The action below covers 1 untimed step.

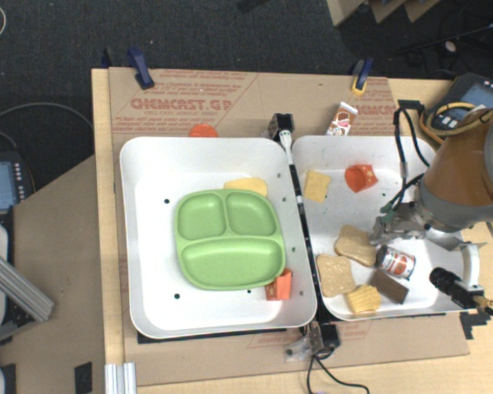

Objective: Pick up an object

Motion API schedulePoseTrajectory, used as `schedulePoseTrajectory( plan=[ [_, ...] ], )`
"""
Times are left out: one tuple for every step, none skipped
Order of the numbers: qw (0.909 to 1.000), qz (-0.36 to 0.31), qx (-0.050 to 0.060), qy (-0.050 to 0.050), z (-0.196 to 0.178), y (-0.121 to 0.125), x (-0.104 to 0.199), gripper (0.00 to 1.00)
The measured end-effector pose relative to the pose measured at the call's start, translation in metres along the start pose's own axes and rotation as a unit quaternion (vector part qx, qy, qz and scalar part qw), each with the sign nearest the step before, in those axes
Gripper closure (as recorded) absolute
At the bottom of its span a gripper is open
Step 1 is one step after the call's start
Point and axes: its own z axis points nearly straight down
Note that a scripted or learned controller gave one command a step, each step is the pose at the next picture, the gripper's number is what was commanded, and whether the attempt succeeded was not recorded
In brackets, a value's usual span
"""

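The desk (189, 105) is a brown board carrying two shallow white bins side by side. The left bin (148, 220) holds a green divided tray (228, 238), the landmark for everything else. The right bin (411, 150) sits just to the right of the tray's bin. The grey arm (464, 179) with its orange band reaches in from far right of the tray, and its hand (392, 230) hangs low over the right bin's clutter; whether it is apart or together cannot be told.

Right of the tray lie two tan toast slices (357, 246), touching each other. A small can (396, 263) lies just below the hand, with a dark brown block (391, 286) under it. A ridged yellow piece (363, 300) rests beside the lower toast. A pale yellow square (316, 185) and a red piece (361, 177) lie up and right of the tray. A yellow item (246, 186) touches the tray's top edge, an orange block (279, 286) its lower right corner.
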Motion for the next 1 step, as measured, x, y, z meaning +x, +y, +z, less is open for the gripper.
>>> schedulePoseTrajectory(
  plan=[
    [1.0, 0.001, -0.001, -0.004, -0.0929, 0.0128, -0.0608, 1.0]
  ],
)
